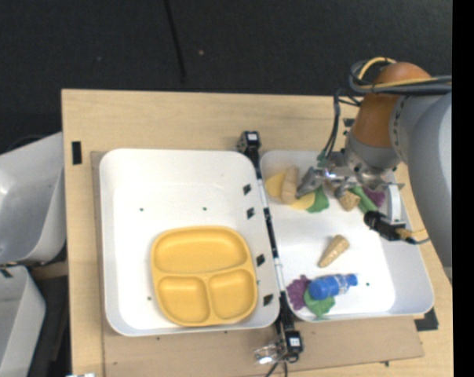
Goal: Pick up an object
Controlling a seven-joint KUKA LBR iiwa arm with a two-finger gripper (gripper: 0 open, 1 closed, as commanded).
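Two bins sit side by side on the table [182,116]. The left bin [143,179] holds a tray [203,275] in its near half, toward the divide between the bins. In the right bin [402,289], a cluster of toys [300,195] lies at the far-left corner, just beside the arm's gripper [331,181]. A cone [333,250] lies near the middle. A bottle [329,287] rests by the near edge, touching a bunch of grapes [298,290] to its left.
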